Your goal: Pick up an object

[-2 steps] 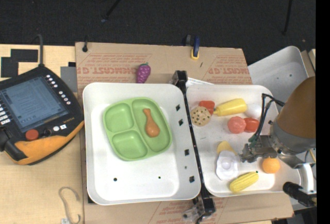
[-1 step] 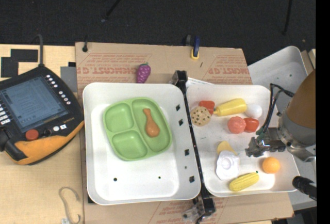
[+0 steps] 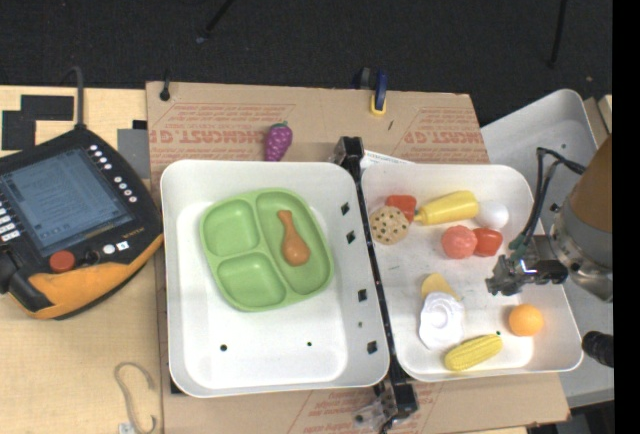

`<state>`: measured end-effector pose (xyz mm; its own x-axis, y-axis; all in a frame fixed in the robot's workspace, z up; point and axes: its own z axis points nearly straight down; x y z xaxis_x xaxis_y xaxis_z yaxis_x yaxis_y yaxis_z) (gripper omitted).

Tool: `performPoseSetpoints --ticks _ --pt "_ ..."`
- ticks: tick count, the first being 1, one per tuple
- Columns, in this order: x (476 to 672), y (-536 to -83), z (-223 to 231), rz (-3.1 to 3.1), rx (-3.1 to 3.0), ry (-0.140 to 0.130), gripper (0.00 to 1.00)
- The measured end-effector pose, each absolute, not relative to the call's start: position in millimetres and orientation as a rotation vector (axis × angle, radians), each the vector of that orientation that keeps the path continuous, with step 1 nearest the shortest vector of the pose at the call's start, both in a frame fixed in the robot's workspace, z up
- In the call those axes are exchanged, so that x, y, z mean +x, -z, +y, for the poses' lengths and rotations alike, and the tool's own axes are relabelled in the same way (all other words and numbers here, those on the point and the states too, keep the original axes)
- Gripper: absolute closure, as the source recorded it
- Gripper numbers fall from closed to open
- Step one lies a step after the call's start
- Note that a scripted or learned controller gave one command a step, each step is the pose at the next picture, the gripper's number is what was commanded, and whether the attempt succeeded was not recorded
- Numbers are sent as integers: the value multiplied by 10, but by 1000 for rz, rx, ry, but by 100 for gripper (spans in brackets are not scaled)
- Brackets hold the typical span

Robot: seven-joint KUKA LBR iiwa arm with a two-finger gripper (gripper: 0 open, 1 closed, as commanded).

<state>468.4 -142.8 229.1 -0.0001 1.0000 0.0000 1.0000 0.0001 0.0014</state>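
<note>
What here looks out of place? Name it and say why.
The purple grape bunch lies on the cardboard behind the left bin, outside both bins, while the other toy foods sit inside the bins. Nothing looks spilled or damaged.

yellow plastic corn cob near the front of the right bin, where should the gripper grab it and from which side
Grip the yellow plastic corn cob across its narrow middle, coming straight down from above. It lies flat and slightly slanted, long axis roughly left to right, close to the right white bin's front wall and the white fried-egg toy, so a side approach looks cramped.
</note>
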Motion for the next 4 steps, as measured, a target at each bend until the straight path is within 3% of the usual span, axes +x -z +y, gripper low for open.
performPoseSetpoints --ticks 3,4 --pt "5274 -2374 110 2229 2218 0 100" --pt "5581 -2380 570 2227 2219 0 100"
